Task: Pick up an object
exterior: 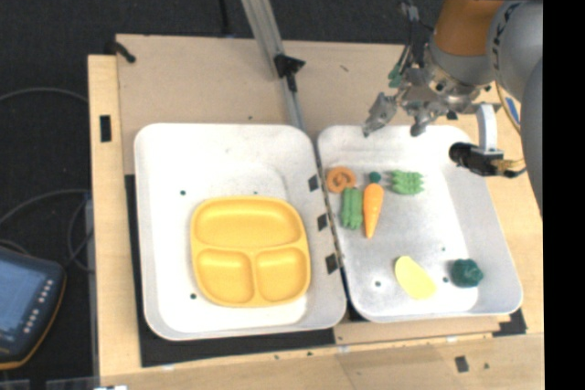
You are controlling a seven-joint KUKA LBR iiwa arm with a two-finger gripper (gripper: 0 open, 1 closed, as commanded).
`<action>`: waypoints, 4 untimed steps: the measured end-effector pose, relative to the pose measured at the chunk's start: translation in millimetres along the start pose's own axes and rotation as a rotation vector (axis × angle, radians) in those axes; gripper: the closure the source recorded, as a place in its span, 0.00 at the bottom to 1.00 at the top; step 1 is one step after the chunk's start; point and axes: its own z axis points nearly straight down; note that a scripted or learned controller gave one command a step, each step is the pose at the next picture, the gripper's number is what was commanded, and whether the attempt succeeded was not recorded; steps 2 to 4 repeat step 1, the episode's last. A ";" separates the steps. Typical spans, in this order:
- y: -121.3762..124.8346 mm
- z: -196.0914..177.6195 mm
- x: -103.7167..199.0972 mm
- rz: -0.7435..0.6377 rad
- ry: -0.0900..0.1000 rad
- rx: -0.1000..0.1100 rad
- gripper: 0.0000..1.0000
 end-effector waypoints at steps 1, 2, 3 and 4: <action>2.4 26.2 105.2 -0.003 0.005 0.001 0.00; 2.4 26.2 105.2 -0.003 0.005 0.001 0.00; 2.4 26.2 105.2 -0.003 0.005 0.001 0.00; 2.4 26.2 105.2 -0.003 0.005 0.001 0.00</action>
